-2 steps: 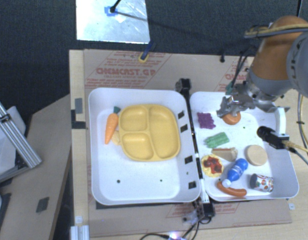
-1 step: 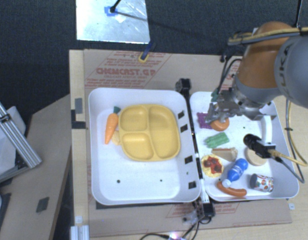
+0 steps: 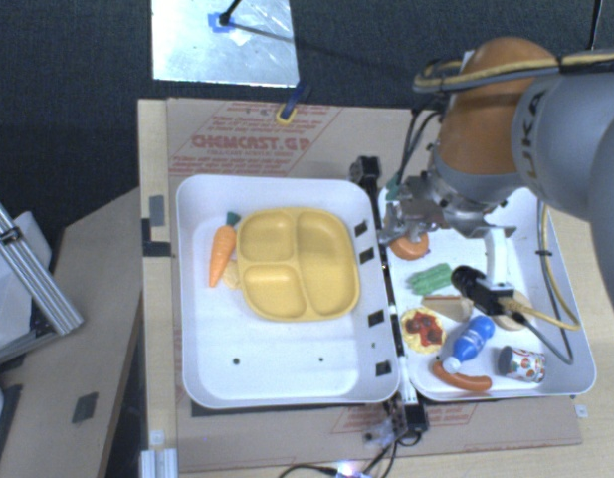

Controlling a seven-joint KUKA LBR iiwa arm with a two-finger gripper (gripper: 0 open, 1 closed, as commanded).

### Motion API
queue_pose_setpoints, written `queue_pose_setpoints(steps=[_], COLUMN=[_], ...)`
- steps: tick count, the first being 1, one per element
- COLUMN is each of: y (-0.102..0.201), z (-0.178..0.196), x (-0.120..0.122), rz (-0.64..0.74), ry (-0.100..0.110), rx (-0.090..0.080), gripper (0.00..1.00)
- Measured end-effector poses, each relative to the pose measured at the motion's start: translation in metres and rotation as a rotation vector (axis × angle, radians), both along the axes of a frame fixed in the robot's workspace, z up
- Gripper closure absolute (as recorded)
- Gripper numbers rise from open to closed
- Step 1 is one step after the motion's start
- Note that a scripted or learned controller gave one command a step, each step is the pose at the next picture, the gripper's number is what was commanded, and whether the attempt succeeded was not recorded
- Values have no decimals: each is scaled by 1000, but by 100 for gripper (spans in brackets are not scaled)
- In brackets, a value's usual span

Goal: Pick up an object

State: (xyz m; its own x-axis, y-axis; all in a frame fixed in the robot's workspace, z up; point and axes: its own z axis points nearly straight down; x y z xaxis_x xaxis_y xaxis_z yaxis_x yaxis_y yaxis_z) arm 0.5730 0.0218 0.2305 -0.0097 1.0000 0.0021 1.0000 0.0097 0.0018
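The grey arm with its orange band runs off the right edge and hides the right white bin's far corner. Its end effector partly covers a small orange-red toy.

One fixed camera looks down aslant on both white bins.

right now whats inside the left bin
The left bin holds a yellow divided plate with nothing in its three sections, and a toy carrot lying against the plate's left edge. Whatever sits under the plate is covered.
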Motion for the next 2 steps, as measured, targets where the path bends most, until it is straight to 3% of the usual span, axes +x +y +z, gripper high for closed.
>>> queue_pose_setpoints(steps=[1, 2], y=[29, 18], z=[-8, 2], x=[-5, -16], rz=[-2, -9], ry=[2, 2], rx=[-1, -1], gripper=[100, 100])
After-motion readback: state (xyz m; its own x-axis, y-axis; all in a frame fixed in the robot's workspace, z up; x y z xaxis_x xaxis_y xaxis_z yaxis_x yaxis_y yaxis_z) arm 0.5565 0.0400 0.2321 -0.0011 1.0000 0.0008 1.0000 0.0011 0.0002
